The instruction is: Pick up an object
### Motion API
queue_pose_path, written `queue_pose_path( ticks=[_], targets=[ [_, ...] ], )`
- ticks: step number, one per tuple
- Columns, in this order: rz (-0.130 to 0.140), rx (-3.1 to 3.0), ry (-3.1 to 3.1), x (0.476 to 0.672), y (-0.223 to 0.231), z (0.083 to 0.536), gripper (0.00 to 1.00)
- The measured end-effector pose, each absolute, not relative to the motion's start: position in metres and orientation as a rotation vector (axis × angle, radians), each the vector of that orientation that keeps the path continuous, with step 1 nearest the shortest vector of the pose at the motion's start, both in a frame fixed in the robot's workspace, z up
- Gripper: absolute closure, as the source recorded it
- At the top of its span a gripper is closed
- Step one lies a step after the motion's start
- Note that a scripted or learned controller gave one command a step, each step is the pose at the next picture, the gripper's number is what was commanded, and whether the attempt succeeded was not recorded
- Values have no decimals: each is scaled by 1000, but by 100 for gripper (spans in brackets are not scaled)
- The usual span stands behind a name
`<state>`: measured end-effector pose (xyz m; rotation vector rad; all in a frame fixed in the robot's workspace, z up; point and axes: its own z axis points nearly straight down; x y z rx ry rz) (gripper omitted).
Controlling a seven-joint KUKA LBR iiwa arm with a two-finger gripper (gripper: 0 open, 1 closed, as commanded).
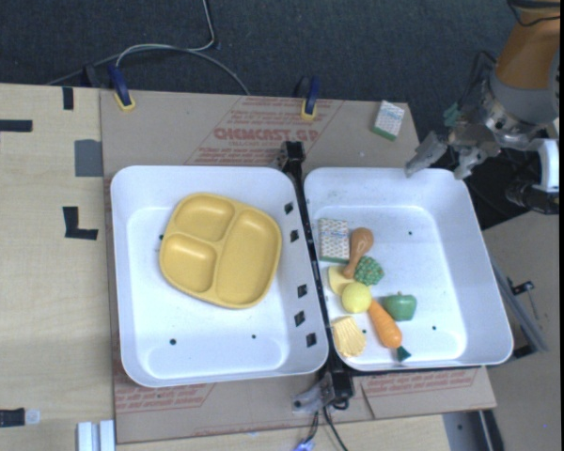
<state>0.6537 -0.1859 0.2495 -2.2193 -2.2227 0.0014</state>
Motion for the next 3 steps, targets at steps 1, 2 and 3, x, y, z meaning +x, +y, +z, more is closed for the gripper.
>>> queue_pose_path(
  ticks=[1, 2, 3],
  targets=[
    [3, -2216, -2221, 620, -106, 144, 0],
    [-8, -2218, -2226, 622, -106, 90, 0],
    [-23, -2222, -2229, 625, -103, 103, 100]
  ],
)
